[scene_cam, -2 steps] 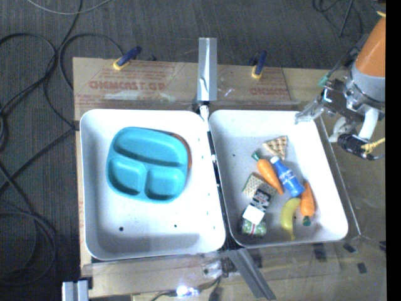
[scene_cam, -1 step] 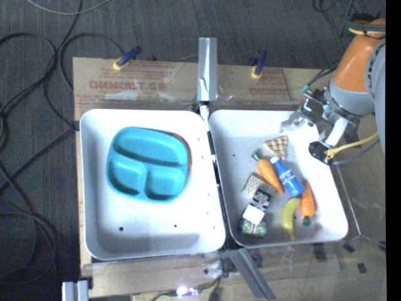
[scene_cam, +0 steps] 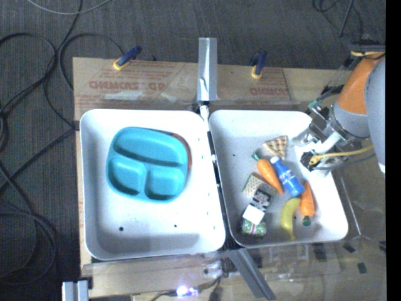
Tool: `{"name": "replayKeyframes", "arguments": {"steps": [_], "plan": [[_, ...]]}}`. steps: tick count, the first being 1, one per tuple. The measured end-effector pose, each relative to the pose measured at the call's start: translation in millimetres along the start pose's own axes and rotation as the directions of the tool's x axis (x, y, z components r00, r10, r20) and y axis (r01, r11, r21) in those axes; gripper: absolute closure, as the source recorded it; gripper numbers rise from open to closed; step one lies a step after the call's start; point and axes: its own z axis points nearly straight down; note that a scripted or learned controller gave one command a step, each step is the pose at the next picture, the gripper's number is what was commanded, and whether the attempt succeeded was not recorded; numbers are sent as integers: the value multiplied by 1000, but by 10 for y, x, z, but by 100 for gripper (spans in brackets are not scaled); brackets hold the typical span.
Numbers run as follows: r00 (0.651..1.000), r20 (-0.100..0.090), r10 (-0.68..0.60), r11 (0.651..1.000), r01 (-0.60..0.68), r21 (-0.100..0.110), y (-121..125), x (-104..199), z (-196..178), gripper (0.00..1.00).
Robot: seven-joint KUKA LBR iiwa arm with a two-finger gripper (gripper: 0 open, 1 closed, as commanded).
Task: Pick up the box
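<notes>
The arm [scene_cam: 358,96], raised above the worktop [scene_cam: 150,83], stands highest, its orange band over the right bin's [scene_cam: 326,227] far right corner; below it the hand [scene_cam: 315,144] hangs over that bin's right side, holding nothing that shows, though whether it is clenched or released I cannot tell. Just left of it lies a tan waffle piece [scene_cam: 276,146]; beneath that, an orange carrot [scene_cam: 269,173] touching a blue bottle [scene_cam: 287,178]; a second carrot [scene_cam: 307,204] lies beside a yellow banana [scene_cam: 288,215]. Further left is a chequered tan packet [scene_cam: 257,189]; just below it, near the bin's near-left corner, lies what looks like the box [scene_cam: 253,219], white-topped with green sides, well apart from the hand. The left bin [scene_cam: 100,231] holds a blue compartment tray [scene_cam: 149,163].
</notes>
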Motion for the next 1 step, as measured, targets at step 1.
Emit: {"name": "replayKeyframes", "arguments": {"steps": [1], "plan": [[995, 1, -96, 995, 96, -6, 151, 652, -1229, 0]]}}
